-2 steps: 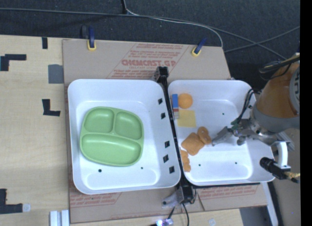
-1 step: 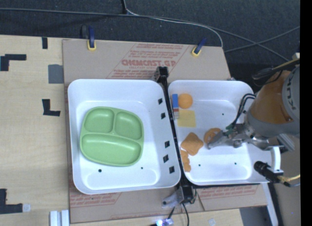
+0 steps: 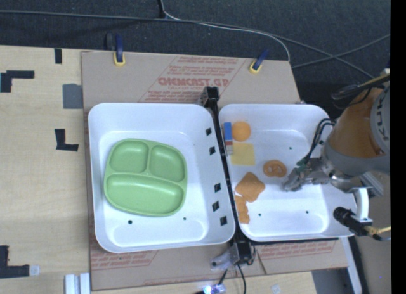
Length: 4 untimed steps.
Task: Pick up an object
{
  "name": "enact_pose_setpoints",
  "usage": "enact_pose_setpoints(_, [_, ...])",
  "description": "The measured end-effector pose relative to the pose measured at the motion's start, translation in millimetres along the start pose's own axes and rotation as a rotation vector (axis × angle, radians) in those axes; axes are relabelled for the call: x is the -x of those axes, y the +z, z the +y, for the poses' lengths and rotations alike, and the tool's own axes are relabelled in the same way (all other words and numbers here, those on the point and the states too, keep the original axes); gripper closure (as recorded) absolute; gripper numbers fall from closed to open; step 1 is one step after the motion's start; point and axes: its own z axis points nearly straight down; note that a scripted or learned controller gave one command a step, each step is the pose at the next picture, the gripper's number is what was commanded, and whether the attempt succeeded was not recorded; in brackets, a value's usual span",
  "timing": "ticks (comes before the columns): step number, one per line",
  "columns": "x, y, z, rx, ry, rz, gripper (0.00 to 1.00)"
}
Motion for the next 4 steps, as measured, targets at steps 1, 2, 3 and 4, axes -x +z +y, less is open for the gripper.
enact_pose_setpoints(1, [3,-44,-5,-0.002,0.000,0.004,1.00])
enact_pose_setpoints(2, [3,-97,-4,0.000,-0.002,0.003,1.00])
enact_pose_setpoints(3, [-51,-91,0,-0.006,-0.006,0.007,1.00])
enact_pose_setpoints(4, [-97,-96,-7,-0.006,-0.006,0.007,1.00])
